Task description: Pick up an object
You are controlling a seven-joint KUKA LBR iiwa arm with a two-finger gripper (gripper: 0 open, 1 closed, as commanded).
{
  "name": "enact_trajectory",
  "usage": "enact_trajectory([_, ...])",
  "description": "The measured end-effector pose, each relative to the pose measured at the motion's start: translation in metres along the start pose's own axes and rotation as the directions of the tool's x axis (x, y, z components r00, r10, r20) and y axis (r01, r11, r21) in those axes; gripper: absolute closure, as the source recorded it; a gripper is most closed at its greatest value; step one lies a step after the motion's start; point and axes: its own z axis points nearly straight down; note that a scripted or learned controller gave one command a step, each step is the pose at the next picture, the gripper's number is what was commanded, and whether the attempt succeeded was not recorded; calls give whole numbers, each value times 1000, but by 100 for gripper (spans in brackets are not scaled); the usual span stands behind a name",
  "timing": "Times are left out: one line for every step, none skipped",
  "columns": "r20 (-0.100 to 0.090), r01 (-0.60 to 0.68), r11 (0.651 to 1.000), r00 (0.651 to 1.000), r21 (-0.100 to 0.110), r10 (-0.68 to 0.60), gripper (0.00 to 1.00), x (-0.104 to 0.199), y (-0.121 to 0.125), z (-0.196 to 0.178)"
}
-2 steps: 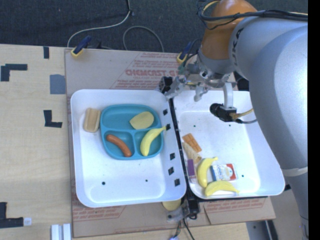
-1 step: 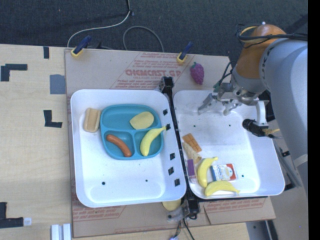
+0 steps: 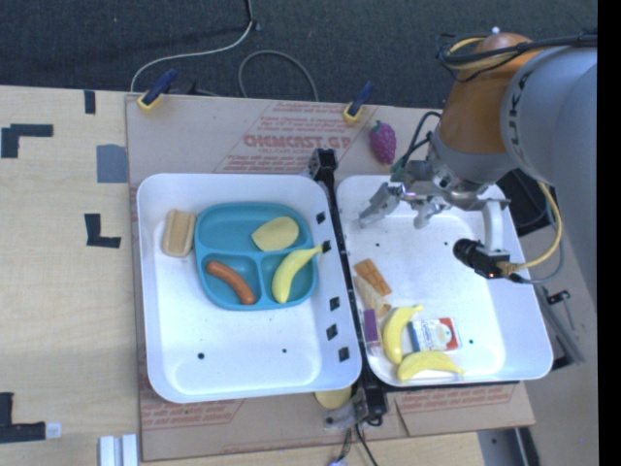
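My gripper [image 3: 401,211] hangs open over the far part of the right bin [image 3: 524,309], with nothing between its fingers. Below it, in the near half of that bin, lie a tan wafer [image 3: 372,278], a purple stick [image 3: 370,324], two yellow bananas [image 3: 397,331] [image 3: 430,365] and a small red-and-white carton [image 3: 433,335]. The gripper is well apart from all of them.
The left bin [image 3: 243,362] holds a blue divided plate [image 3: 215,238] with a sausage [image 3: 231,282], a yellow lump [image 3: 275,232] and a banana [image 3: 290,271]; a tan slice [image 3: 178,232] lies beside it. A purple fruit [image 3: 382,142] rests on the cardboard behind the bins.
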Motion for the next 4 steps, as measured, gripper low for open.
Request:
enact_trajectory([3, -5, 1000, 1000, 3, 5, 0, 20, -23, 5])
enact_trajectory([6, -8, 1000, 1000, -8, 8, 0, -25, 7, -66])
enact_trajectory([0, -7, 1000, 1000, 13, 7, 0, 6, -82, 9])
enact_trajectory([7, -7, 1000, 1000, -6, 7, 0, -31, -31, 107])
